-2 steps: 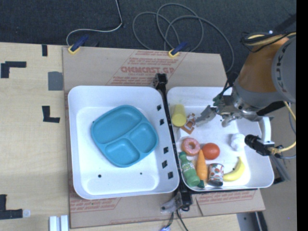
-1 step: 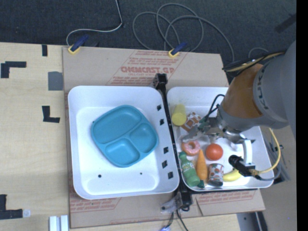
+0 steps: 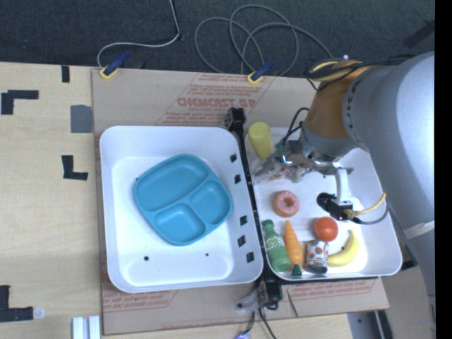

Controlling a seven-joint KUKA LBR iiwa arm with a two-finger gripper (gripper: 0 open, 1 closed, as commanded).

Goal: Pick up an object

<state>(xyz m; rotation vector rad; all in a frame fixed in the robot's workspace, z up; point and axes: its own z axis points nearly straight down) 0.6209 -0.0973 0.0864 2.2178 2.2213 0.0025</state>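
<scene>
Two bins: toys crowded the right bin (image 3: pixel 374 179) under the gripper (image 3: pixel 282 159), within reach.
Gripper: low beside the yellow cup (image 3: pixel 260 139); grip unclear.
Targets: donut (image 3: pixel 286 203) just below, tomato (image 3: pixel 325 228) farther.
Left bin (image 3: pixel 116 189): blue plate (image 3: pixel 183 198), well apart.

end effector (image 3: pixel 277 162) blurred, arm (image 3: pixel 402 133) cut off
</scene>
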